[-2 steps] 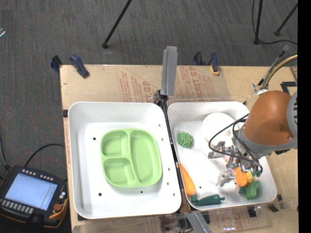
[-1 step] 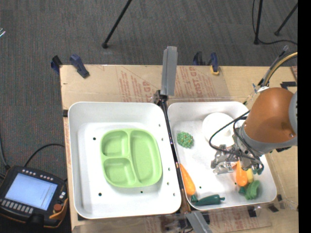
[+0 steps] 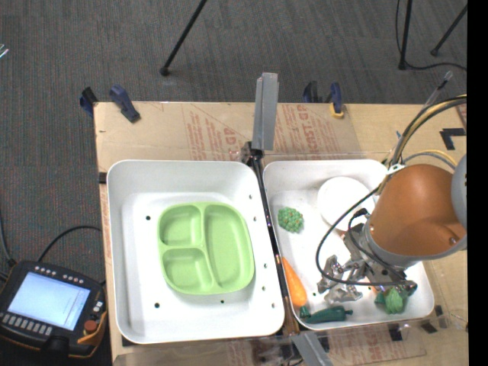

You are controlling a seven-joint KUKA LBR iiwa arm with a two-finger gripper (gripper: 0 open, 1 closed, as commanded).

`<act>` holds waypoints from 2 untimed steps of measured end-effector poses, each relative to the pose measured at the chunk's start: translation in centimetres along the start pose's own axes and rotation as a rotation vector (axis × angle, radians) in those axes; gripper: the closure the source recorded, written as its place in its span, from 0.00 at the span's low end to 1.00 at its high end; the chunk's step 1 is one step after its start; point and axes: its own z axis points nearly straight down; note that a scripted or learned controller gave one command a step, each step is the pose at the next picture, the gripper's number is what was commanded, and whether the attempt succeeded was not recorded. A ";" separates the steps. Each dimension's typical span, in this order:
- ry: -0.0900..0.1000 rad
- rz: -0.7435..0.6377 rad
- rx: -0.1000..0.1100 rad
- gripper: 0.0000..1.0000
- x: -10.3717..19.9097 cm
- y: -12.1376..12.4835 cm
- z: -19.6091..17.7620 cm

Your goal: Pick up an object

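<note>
Claw of the single arm hangs low over the right bin, toward that bin's five o'clock; whether it is clenched or released cannot be told from this slanted look, as its metal parts blur together.

Two white bins sit side by side. One green divided plate, with three compartments, lies in the middle of the left bin. In the right bin I count five loose things: one white disc at about one o'clock, one knobbly green ball at ten o'clock, one orange carrot along the bin's left wall at seven o'clock, one dark green piece at six o'clock, just below the claw, and one small bright green toy at four o'clock.

The arm's orange band covers part of the white disc and much of the bin's right side. The bright green toy is too small to name. One handheld control pad lies on the floor at eight o'clock, its lower edge cut off.
</note>
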 end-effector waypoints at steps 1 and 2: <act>0.001 0.089 0.000 1.00 -4.7 0.6 2.1; 0.000 0.088 0.001 0.00 -4.7 0.6 2.1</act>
